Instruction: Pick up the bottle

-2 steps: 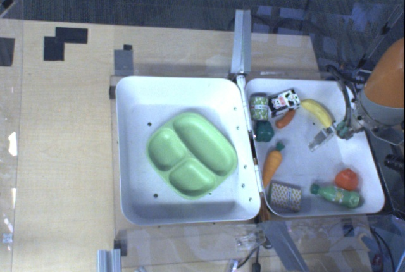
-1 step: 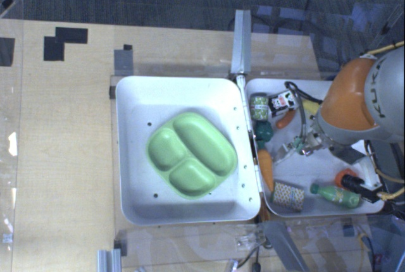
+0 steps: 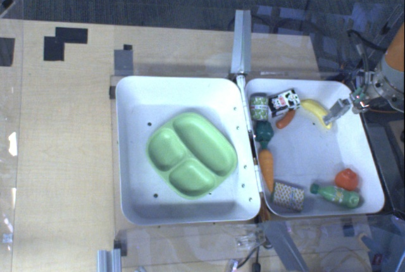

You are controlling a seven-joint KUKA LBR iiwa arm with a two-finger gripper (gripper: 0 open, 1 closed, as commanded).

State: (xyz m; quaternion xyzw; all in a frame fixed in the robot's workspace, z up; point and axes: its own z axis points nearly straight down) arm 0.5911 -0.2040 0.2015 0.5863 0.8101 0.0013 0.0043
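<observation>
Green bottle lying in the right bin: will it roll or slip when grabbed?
The bottle lies on its side near the bin's front wall, so a nudge could probably roll it. It looks like smooth plastic, likely light and slippery. The tomato beside it may crowd the gripper.

Green bottle (image 3: 335, 195) label: a yellowish band around the body; no letters can be read on it.
Can (image 3: 259, 107): a green and white wrapper, possibly printed, but too small to read.
Black-and-white carton (image 3: 284, 100): blotched pattern, no word legible.
Patterned box (image 3: 288, 196): speckled print, no text legible.
Bench (image 3: 63, 138): black square marks, no numbers or signs.
</observation>
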